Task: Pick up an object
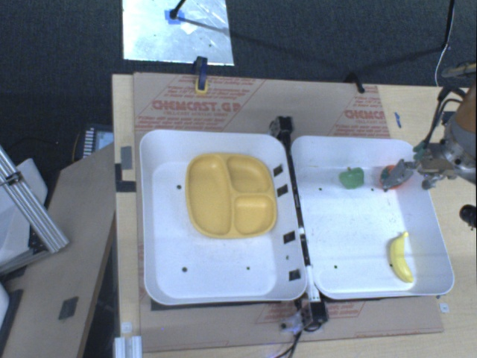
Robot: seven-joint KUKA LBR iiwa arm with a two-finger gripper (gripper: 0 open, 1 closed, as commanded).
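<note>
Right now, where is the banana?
The banana lies in the right bin, near its front right corner, well below the green toy and the gripper at the bin's far side.

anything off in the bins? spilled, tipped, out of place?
Nothing stands out. The yellow divided plate sits flat in the left bin. In the right bin, the green toy and banana lie apart, and the gripper is at a red object by the far right wall.
</note>
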